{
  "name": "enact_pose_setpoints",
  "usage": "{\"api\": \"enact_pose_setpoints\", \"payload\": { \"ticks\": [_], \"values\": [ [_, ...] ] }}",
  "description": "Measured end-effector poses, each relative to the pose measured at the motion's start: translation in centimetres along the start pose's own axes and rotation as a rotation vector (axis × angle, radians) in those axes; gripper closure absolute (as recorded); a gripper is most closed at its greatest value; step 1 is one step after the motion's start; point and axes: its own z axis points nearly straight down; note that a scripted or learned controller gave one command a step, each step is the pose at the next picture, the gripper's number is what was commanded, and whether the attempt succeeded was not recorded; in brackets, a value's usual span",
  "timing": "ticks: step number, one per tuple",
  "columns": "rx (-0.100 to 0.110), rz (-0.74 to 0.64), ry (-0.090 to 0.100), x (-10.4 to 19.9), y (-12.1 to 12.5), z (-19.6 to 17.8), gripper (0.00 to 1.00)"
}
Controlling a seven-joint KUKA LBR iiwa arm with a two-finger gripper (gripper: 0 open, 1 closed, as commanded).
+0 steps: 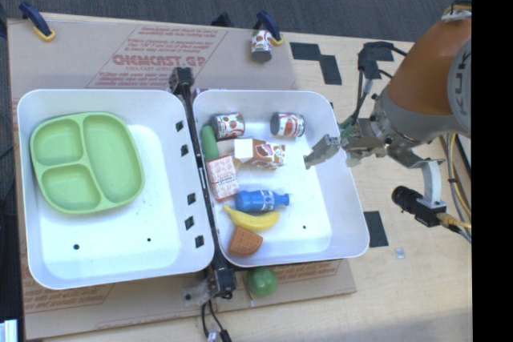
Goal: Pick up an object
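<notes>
The right bin (pixel 337 208) holds several toy groceries: a red-labelled can (pixel 228 125), a second can (pixel 288 124) lying on its side, a brown and white carton (pixel 260 152), a red and white packet (pixel 222 175), a blue bottle (pixel 260 200), a banana (pixel 252 218) and an orange wedge (pixel 245 241). A green stick-shaped item (pixel 208 142) lies against the bin's left wall. My gripper (pixel 321 150) hangs over the bin's right side, right of the carton and below the side-lying can. Nothing shows in its grasp.
The left bin (pixel 48 252) holds a green divided plate (pixel 86 162). A small can (pixel 260 42) stands on the cardboard behind the bins, and a green ball (pixel 260 281) lies at the front edge. Cables and a black fitting (pixel 417 206) sit right of the bins.
</notes>
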Motion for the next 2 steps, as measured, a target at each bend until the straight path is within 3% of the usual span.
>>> {"api": "enact_pose_setpoints", "payload": {
  "ticks": [1, 2],
  "values": [
    [-0.022, 0.001, -0.004, -0.8, 6.5, 12.8, 0.00],
    [-0.027, 0.001, -0.013, 3.9, 9.3, 13.4, 0.00]
  ]
}}
